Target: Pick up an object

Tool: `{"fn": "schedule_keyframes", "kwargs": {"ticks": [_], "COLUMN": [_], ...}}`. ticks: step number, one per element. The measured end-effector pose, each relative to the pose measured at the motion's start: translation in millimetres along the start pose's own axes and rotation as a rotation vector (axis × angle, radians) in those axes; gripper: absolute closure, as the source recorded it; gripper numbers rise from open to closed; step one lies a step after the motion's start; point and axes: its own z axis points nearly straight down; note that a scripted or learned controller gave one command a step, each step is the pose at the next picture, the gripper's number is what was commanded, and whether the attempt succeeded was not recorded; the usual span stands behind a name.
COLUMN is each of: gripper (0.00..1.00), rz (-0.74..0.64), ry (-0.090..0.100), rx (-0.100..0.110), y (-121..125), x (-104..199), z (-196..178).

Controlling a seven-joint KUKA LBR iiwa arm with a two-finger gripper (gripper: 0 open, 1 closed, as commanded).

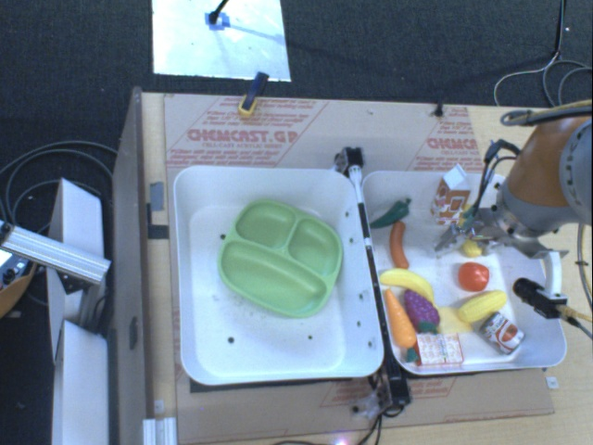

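Two-finger gripper (460,236): jaw state cannot be told; placed low in right white bin (554,349), by its far edge | small yellow plastic toy piece (473,247): just beside gripper; judged light, stiff, slippery; best taken across its narrow sides | round red plastic tomato (473,274): nearby, toward near edge.

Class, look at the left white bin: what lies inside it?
Inside the left bin lies a green divided plate, with nothing on its compartments. The bin floor under the plate is covered.
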Motion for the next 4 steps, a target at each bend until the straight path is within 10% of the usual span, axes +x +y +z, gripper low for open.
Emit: {"fn": "schedule_keyframes", "kwargs": {"ticks": [1,2,3,4], "gripper": [1.0,1.0,1.0,1.0], "rz": [0.003,0.007,0.001,0.006], "ry": [0.0,-0.001,0.0,-0.006], "rx": [0.002,0.002,0.0,-0.01], "y": [-2,-3,54,37], "x": [-1,-24,-22,-12], "z": [-10,-54,-28,-29]}}
